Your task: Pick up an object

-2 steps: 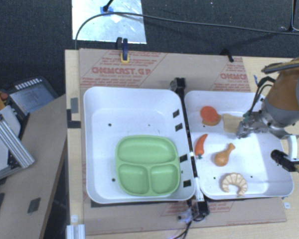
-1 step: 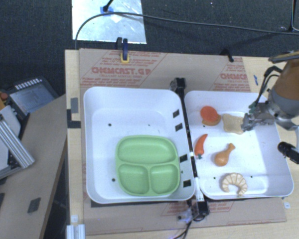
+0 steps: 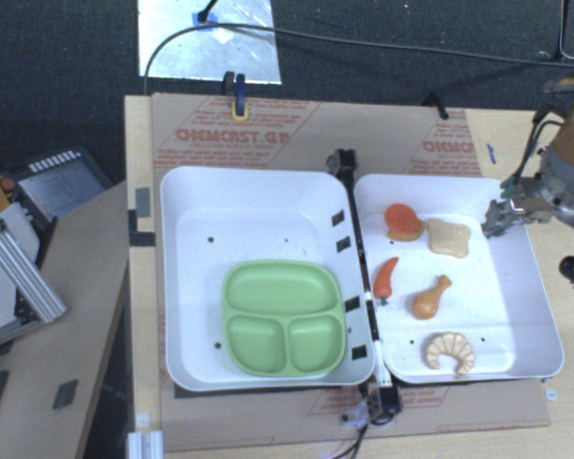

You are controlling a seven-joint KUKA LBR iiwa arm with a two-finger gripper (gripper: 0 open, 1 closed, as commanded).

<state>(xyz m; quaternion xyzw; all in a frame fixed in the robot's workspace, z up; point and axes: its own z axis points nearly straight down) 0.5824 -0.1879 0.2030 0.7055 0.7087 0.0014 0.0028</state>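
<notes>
Evidently the approach step was in hand: the gripper (image 3: 495,220) hung at the right bin's (image 3: 540,328) far right edge, nothing showing between its fingers, and whether they were spread or pressed together could not be told from this view.

The candidates all lay in that bin. A pale bread-like piece (image 3: 449,237) sat nearest the gripper, just beside a red-orange tomato-like toy (image 3: 403,222) toward the far edge. A red chili pepper (image 3: 386,277) lay by the bin's left wall, a drumstick (image 3: 430,298) mid-bin, and a croissant (image 3: 450,351) near the front edge.

The next move probably called for travelling leftward over the pale piece, then descending squarely.

The left bin (image 3: 187,256) held a green divided tray (image 3: 283,316) toward its front right corner. Both bins rested on a wooden bench (image 3: 143,142) over dark flooring.
</notes>
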